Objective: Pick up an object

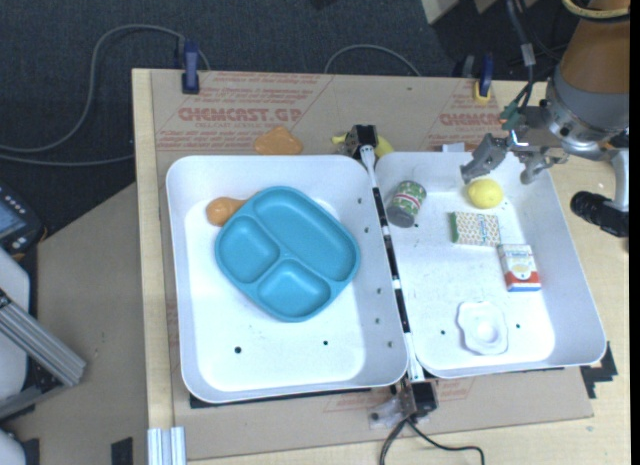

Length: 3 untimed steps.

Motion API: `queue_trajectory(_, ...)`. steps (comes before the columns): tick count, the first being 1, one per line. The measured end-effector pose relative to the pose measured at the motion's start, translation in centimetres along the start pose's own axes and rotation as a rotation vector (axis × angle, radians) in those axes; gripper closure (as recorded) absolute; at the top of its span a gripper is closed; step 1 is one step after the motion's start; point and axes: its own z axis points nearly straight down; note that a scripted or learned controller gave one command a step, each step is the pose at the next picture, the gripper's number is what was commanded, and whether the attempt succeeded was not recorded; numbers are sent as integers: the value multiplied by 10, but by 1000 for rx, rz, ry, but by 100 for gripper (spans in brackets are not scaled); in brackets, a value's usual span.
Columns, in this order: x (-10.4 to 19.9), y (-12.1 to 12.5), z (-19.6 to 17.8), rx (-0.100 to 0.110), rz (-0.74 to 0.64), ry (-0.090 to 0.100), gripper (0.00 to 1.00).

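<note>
Progress on the pick is judged to be at its start: nothing is seen between the fingers of the gripper [512,156], which hangs with its fingers spread apart above the far edge of the right bin [575,293], the grey arm [590,73] reaching in from the right. A likely target, the lemon [485,193], lies on the bin floor just below and between the fingers, apart from them as far as can be told. Near it are found a small can [406,202] lying tilted against the bin's left wall, a patterned packet [474,228], a red and white carton [519,267] and a white fried-egg toy [485,329] toward the near end. In the left bin [200,343] a blue divided plate [287,252] is set, with an orange object [223,210] touching its far left rim. The descent, the closing on an object and the lift are all judged as left to be done
</note>
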Motion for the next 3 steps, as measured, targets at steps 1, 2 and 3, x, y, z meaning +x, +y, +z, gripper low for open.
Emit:
queue_trajectory(1, -61, 28, 85, 7, 5, -1, 0)
queue_trajectory(2, -73, 56, 172, 6, 0, 0, 0)
queue_trajectory(3, -73, 59, 154, -4, -2, -3, 100)
